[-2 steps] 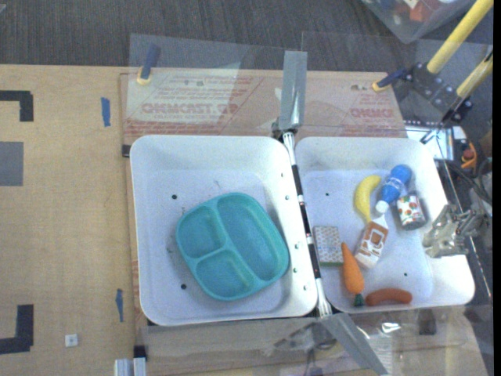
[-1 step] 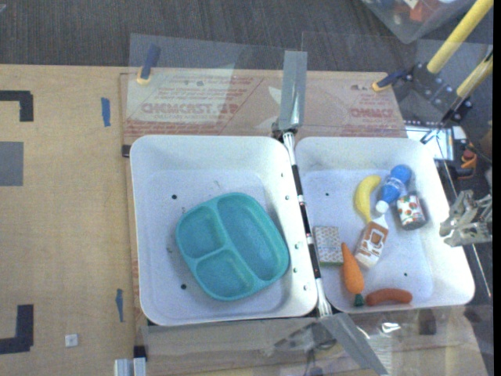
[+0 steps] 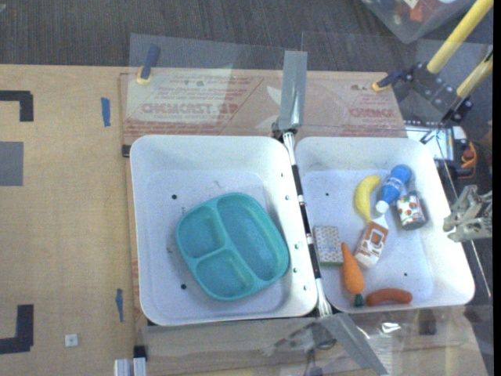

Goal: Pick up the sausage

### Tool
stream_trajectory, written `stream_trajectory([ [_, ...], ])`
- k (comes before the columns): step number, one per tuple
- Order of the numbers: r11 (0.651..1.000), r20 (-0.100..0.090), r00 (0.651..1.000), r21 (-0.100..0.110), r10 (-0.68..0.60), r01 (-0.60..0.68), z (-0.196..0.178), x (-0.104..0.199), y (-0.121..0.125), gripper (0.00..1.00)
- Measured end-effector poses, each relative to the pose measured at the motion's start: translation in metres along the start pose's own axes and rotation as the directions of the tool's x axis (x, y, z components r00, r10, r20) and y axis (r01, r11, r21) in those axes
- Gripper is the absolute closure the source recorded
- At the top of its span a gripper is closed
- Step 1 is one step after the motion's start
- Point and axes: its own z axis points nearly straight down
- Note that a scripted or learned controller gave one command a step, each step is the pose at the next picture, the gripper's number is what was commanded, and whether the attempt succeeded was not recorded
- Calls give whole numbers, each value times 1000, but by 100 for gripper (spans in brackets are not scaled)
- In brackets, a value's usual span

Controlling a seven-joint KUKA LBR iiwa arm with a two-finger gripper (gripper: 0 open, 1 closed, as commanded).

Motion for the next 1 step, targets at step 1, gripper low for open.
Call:
stream_trajectory([
  [1,1000,9,1000,2,4,-4,-11,-2,-1,100],
])
